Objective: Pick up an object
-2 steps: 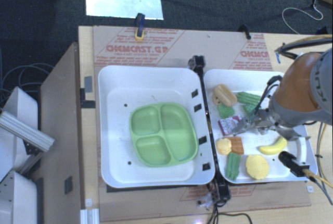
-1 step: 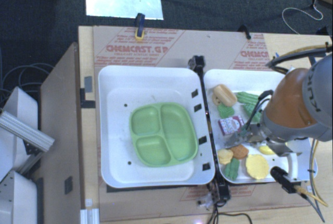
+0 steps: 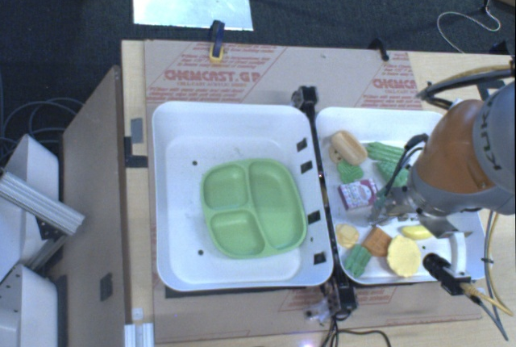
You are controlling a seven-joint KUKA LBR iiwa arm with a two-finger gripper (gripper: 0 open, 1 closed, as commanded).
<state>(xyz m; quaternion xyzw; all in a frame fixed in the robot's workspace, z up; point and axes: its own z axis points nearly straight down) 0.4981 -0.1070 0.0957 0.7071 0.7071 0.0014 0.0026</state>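
Camera view is showing me the left bin [image 3: 173, 144] holding a green divided tray [image 3: 252, 208]. My arm [image 3: 459, 164] is hanging over the right bin [image 3: 379, 118], gripper [image 3: 385, 211] low beside the pink packet [image 3: 358, 194]. Nothing is looking lifted yet, so I'm judging the pick undone; its grip I cannot tell.

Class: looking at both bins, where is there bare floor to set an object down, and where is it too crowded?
Left bin: bare floor rings the green tray, widest along the far wall and left side. The tray's three compartments are bare too. Right bin: crowded with toy food such as the bread and pink packet, with the arm above.
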